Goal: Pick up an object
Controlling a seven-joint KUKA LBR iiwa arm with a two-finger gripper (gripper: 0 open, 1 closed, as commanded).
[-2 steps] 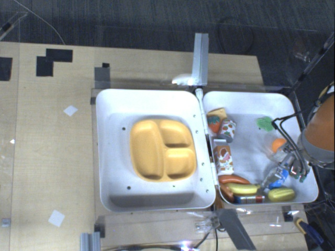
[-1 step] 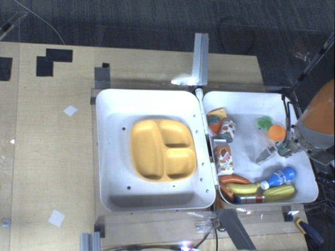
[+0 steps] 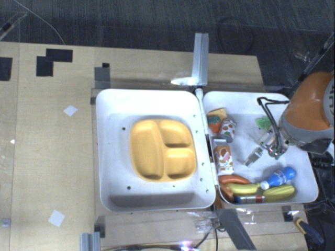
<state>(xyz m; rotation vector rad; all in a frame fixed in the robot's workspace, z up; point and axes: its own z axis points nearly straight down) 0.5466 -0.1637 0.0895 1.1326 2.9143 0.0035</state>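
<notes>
Two white bins are seen side by side on the bench; the left bin (image 3: pixel 104 156) carries a yellow divided tray (image 3: pixel 161 149) at its middle, the right bin (image 3: pixel 309 192) carries the loose objects.

Along the near edge of the right bin, a banana (image 3: pixel 261 191) is laid lengthwise, with a red-orange piece (image 3: pixel 234 180) touching it at the near-left corner and a dark marker-like item (image 3: pixel 248 198) just beside it. A blue bottle with a white cap (image 3: pixel 278 177) is rested just above the banana, toward the near-right corner. Against the left wall, a printed tube or carton (image 3: pixel 224 159) is laid upright along the edge; farther back, small packaged items (image 3: pixel 220 122) are clustered near the far-left corner. A green item (image 3: pixel 263 123) is seen toward the far side, partly behind black cabling.

The gripper (image 3: pixel 261 151) is held low over the bin's middle, reached in from the right edge, on bare floor between the carton and the bottle. Nothing is seen between its fingers; how far they are parted cannot be told at this size.

Progress: no object is lifted, all are judged still resting in the bin. Grasp and lift are left to do. Nearest candidates are judged to be the bottle and banana. Crowding along the near edge and the bin walls may hinder finger placement.
</notes>
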